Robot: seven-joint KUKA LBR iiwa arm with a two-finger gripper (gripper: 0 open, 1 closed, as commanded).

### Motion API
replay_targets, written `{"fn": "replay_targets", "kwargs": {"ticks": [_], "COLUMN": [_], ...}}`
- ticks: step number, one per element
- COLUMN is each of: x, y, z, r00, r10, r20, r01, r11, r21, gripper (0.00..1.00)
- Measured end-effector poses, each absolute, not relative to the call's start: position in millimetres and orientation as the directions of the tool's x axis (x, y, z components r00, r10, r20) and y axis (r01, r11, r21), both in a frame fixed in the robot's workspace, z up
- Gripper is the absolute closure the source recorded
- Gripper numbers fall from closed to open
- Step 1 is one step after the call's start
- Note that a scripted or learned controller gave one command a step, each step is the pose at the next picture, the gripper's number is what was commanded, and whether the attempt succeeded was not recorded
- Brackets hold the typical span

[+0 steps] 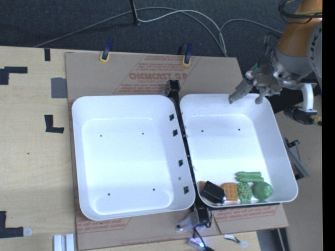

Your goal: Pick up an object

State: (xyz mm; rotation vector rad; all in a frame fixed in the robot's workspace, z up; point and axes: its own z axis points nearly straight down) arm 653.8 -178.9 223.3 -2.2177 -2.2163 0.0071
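White plastic forms two shallow bins set side by side on a brown cardboard sheet (157, 75). The left bin (84, 156) shows bare floor. The right bin (230, 140) holds five small objects, all clustered along its near wall: one black block (213, 192) lying tilted at the left of the group, one orange waffle-textured piece (229, 191) touching it, one green-speckled piece (244, 192), one round green object (263, 191) at the near right corner, and one elongated green pod-like object (248, 177) just beyond these. One gripper (245, 95) hangs over the far right corner of the right bin, well apart from the cluster; its two fingers are spread, with nothing between them. Two blue-and-yellow clamps (107, 51) pin the cardboard's far edge.
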Motion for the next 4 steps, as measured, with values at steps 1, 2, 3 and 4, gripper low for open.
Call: {"fn": "replay_targets", "kwargs": {"ticks": [1,2,3,4], "x": [655.4,651.8,659.9,659.6], "y": [-179,-176,-177,-176], "z": [228,164,108,88], "r00": [0.000,-0.001,-0.001,-0.001], "r10": [1.000,1.000,1.000,1.000], "r20": [0.000,0.001,0.001,0.000], "r01": [1.000,1.000,1.000,1.000], "r11": [0.000,0.001,0.001,0.001], "r21": [0.000,-0.006,-0.006,-0.002], "gripper": [0.00,0.00,0.00,0.00]}}
